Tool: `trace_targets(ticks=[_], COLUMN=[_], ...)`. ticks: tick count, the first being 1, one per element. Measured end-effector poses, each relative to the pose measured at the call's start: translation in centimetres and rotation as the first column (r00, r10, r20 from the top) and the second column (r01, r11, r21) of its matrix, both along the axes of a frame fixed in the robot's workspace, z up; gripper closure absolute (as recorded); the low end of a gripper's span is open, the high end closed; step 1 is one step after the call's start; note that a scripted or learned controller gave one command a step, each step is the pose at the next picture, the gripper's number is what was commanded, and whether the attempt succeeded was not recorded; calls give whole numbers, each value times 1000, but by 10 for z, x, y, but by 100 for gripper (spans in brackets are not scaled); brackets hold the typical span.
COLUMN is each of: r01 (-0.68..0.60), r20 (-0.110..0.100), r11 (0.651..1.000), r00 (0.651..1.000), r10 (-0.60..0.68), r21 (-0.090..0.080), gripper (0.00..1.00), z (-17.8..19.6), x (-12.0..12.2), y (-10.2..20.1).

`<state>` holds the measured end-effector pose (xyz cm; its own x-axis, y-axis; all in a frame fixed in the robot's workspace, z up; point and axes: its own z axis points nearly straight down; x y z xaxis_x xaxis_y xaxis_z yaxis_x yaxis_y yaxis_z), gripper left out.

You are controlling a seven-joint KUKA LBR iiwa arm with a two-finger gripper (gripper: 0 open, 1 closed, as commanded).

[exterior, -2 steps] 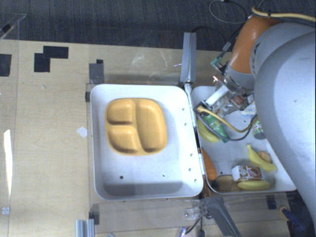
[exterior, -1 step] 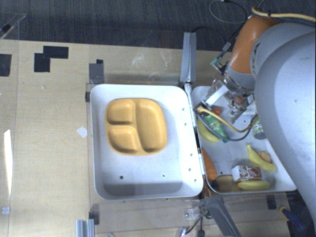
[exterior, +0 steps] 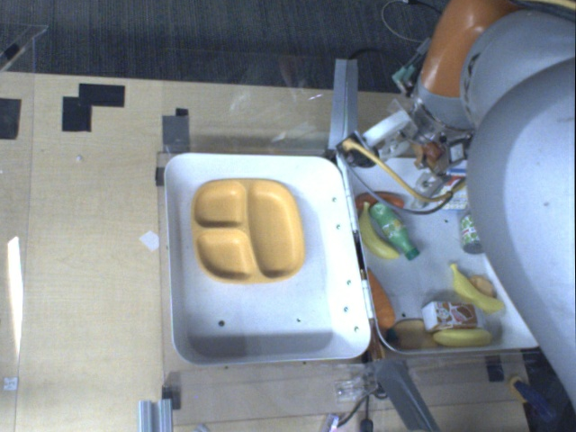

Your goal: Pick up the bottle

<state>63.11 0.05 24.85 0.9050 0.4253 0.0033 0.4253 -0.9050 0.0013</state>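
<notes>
No legible text, seemingly.

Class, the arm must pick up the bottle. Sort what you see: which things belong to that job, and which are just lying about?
Job: green bottle; hand.

Lying about: yellow divided plate; bananas; small carton; carrot.

Even, soft overhead light, moderately bright. Faint shadow pooled inside left bin [exterior: 180, 268] along its near wall. Glare streak on desk [exterior: 14, 277] far left of frame. Overall slightly soft; arm [exterior: 531, 151] blurred, out of focus.
</notes>
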Motion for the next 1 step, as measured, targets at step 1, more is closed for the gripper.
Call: trace_targets(ticks=[1], r01=[38], r20=[-3], r11=[999], r00=[999], r10=[-38], r21=[2], gripper=[0], z=[-64], x=[-11], y=[60])
